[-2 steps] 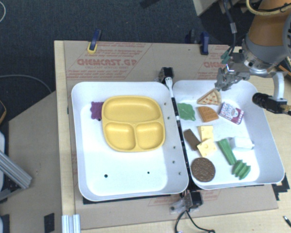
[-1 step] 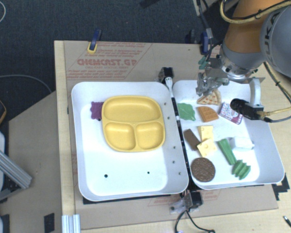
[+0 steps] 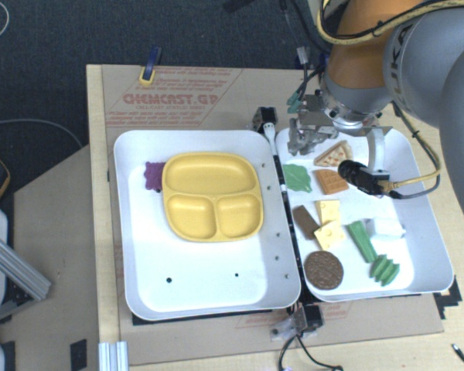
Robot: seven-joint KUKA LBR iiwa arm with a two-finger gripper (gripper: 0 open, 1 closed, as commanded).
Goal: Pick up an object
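At the far left of the left bin [image 3: 131,230], a smooth white shallow tray with rounded corners, a small purple piece [image 3: 153,175] with a ragged edge lies flat, its right side tucked against a yellow divided plate [image 3: 213,195]. There is one plate, of matte plastic, rounded at the corners and moulded into three compartments: one wide one along the top and two smaller ones below. Two small dark dots mark the bare floor of this bin toward its near edge.

The right bin [image 3: 429,242] touches the left one along a shared rim and holds the loose toy food. Nearest that rim lie a green leaf-shaped piece [image 3: 297,178], a brown rectangular bar [image 3: 305,220] and a round brown disc [image 3: 324,270] with a speckled, cookie-like face. Next come two orange-brown cracker-like squares [image 3: 332,168], one with a lattice pattern above one plain, and two pale yellow blocks [image 3: 329,222] like cheese, touching each other. Further right are two green pieces: a straight stick [image 3: 362,240] and a ridged, lobed one [image 3: 384,270] just below it.

The gripper [image 3: 305,141], of bare grey metal, hangs over the top left corner of the right bin, just above the leaf-shaped piece and beside the lattice cracker. Nothing shows between its fingers, and how far apart they stand cannot be told. The grey arm [image 3: 433,52] with its glossy orange band rises behind it to the right.
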